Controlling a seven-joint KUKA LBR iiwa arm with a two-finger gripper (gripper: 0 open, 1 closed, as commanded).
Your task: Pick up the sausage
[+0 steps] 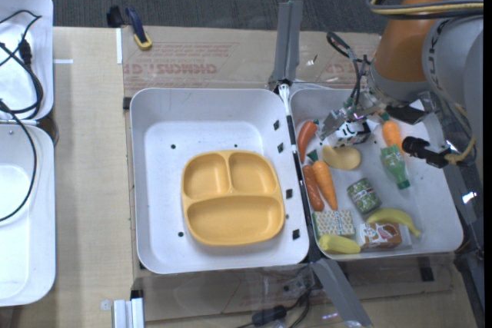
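The right bin (438,238) holds several toy foods. A reddish-brown sausage (311,190) lies along the bin's left wall, touching an orange carrot (325,182) on its right. A second red-orange long piece (306,136) leans on the same wall further back. My gripper (344,127) hangs low over the back left of this bin, just right of that upper red piece and above a pale potato (344,158). Nothing shows between its fingers. The sausage lies roughly 80 pixels nearer the front than the gripper.
The left bin (154,165) carries a yellow divided plate (231,196). Also in the right bin are a small carrot (392,134), a green bottle (396,167), a green can (363,194), a banana (393,219), a cracker box (333,223) and a yellow piece (338,244).
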